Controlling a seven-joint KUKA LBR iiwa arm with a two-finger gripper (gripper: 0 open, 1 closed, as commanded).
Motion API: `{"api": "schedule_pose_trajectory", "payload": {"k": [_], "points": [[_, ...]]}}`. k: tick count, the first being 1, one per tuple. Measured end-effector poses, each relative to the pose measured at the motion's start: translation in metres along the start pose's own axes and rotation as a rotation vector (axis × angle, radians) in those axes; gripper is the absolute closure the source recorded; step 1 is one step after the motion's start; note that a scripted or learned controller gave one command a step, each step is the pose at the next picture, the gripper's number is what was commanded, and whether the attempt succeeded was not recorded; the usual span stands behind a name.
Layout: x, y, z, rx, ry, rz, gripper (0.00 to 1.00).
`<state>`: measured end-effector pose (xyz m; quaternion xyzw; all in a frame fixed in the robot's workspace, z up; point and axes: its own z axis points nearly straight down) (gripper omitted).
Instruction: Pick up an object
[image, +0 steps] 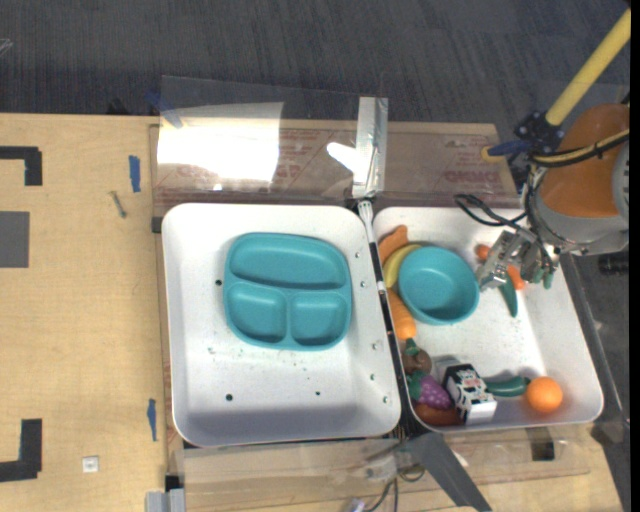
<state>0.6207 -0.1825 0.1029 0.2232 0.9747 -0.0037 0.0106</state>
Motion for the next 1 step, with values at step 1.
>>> {"api": "schedule_pose_trajectory", "payload": {"k": [1], "points": [[-0.0193,0.063,-0.1295,-0.009,0.005,0.111,1.0]]}}
